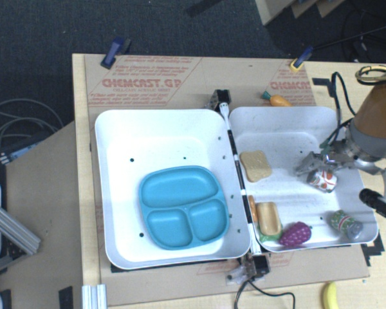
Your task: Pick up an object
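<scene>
A blue divided plate (182,206) is lying in the left bin (109,172). In the right bin (276,118), a slice of bread (256,165) is sitting at its left edge, a hot dog bun (268,217) is lying lengthwise up-down below it, and purple grapes (296,234) beside that. The arm (373,124) is reaching in from mid-right, its pincer (318,167) over a red-and-white can (325,180); whether it is open or closed, I cannot tell. A green can (345,224) is lying at lower right.
</scene>
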